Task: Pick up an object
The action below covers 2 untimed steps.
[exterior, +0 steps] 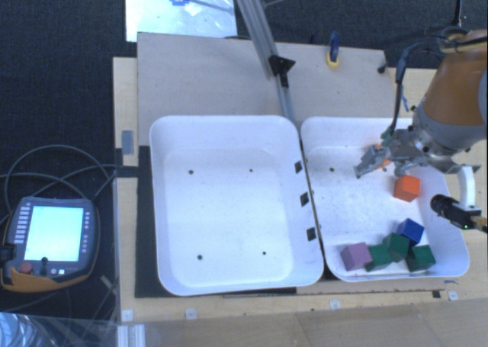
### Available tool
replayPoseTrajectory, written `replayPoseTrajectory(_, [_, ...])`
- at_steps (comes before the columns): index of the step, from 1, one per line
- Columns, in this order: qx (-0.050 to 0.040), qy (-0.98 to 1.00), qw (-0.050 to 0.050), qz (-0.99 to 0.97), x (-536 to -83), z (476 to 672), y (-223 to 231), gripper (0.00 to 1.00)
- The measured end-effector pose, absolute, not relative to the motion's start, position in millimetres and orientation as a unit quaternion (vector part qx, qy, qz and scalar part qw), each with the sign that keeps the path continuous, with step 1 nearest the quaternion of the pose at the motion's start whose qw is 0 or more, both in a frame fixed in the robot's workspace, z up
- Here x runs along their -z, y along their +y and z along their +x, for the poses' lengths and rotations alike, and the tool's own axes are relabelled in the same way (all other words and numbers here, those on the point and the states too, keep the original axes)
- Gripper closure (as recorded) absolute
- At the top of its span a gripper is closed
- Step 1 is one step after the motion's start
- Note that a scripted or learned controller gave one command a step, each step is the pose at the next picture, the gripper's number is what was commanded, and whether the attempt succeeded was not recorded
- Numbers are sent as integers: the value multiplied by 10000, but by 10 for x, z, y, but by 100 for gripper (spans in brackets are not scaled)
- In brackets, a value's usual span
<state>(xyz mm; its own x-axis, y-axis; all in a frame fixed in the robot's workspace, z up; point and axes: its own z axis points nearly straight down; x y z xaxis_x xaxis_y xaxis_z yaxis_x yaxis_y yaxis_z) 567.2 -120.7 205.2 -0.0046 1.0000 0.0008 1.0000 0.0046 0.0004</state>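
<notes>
Camera view: hand (371, 162) over right bin (335, 261), finger state not discernible. Orange block (407, 187) just beside, ungripped; other blocks (387, 250) clustered at near corner. Risk judged: misaligned descent nudging block aside.

The arm (457, 94) runs off the right edge (tool (371, 161) fingers blurred).

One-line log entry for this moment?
pincer over right bin | orange block beside, ungrasped | other blocks front corner
</notes>
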Motion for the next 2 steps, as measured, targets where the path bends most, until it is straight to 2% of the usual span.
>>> replayPoseTrajectory(1, [7,-7082,-2,-7060,-2055,5673,-1208,0])
replayPoseTrajectory(2, [-13,-7079,20,-7064,-1438,5640,-1164,0])
